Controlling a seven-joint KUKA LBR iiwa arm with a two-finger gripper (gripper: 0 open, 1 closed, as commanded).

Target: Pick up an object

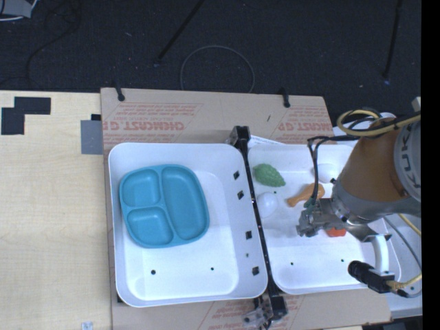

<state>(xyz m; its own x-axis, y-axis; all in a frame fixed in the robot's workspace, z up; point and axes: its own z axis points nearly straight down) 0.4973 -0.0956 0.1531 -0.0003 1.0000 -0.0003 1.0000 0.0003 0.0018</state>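
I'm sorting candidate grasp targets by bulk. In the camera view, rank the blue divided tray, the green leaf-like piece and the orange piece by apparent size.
1. blue divided tray, by far the largest
2. green leaf-like piece
3. orange piece, slimmer, though partly hidden beside the gripper, so this is unsure.

In your right white bin (302, 280), a leafy green soft piece (268, 176) lies near the far-left corner, an orange curved piece (300, 198) mid-bin, and possibly a small red block (335, 232) under the arm.
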